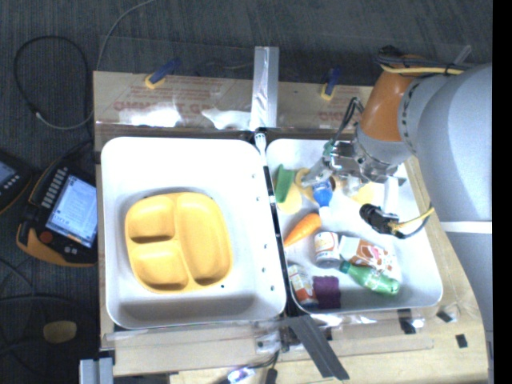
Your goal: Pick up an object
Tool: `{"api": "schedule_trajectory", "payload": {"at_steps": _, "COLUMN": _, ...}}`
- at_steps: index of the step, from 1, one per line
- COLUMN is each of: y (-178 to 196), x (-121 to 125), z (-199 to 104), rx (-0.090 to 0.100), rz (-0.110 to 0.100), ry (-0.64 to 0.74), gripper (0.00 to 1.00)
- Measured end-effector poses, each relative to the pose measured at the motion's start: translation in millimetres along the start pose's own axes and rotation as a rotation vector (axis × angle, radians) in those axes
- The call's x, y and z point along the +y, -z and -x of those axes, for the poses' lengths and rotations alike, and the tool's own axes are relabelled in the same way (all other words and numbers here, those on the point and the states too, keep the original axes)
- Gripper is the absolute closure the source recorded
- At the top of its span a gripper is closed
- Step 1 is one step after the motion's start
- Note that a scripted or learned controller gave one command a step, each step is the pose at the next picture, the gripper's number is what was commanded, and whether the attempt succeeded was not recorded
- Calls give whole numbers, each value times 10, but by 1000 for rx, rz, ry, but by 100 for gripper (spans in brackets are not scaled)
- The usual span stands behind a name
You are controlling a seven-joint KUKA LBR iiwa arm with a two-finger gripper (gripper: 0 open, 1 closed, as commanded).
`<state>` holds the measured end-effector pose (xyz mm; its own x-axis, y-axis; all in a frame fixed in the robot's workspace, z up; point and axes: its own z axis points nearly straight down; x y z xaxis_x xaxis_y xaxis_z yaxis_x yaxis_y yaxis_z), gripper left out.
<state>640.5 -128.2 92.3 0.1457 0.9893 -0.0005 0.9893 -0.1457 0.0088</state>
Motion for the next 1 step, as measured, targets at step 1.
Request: {"api": "schedule_trajectory", "payload": {"at_steps": 1, "y": 104, "x": 4, "z": -11, "rx": -2, "rz": -1, "ry": 3, "gripper": 100}}
